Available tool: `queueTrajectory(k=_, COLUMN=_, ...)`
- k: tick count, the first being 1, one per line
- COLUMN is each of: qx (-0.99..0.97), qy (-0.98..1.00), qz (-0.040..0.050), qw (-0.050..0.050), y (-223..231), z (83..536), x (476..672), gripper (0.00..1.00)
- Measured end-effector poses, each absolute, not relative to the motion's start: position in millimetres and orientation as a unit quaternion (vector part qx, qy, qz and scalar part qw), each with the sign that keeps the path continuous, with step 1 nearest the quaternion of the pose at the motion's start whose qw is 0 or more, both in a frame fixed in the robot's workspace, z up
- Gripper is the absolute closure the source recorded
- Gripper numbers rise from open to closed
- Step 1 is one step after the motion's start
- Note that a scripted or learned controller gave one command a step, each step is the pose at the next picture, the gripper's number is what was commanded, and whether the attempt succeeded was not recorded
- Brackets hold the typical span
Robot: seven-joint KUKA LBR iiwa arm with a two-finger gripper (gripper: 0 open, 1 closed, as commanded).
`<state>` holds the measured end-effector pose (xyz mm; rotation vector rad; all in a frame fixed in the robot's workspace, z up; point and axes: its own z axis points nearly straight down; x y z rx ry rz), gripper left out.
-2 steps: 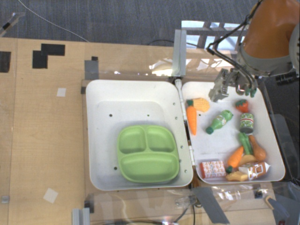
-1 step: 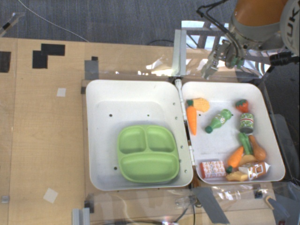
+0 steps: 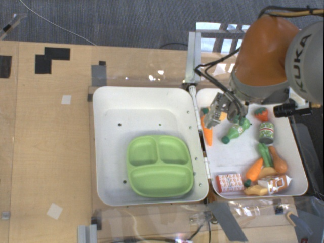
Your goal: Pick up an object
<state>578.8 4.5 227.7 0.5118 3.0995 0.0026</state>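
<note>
From above, my pincer (image 3: pixel 221 113) hangs over the left part of the right bin (image 3: pixel 298 189), and I cannot tell how it is set. No target is named; the nearest things are the carrot (image 3: pixel 207 134) lying against the bin's left wall and the green bottle (image 3: pixel 236 131) just beside it. I judge the bottle the better choice: it lies in open floor, so I should centre over its body and come straight down. The carrot hugs the wall, which would block one side. Further off sit a small can (image 3: pixel 266 132), a tomato (image 3: pixel 261 115), and a crowded heap with a red box (image 3: pixel 229 182) near the front edge. The green plate (image 3: pixel 159 165) rests in the left bin (image 3: pixel 109 110).
</note>
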Motion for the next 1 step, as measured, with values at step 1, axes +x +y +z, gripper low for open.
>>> queueTrajectory(k=1, qx=0.205, qy=0.979, qz=0.0018, qw=0.007, y=2.4, z=303.2, x=653.1, gripper=1.00)
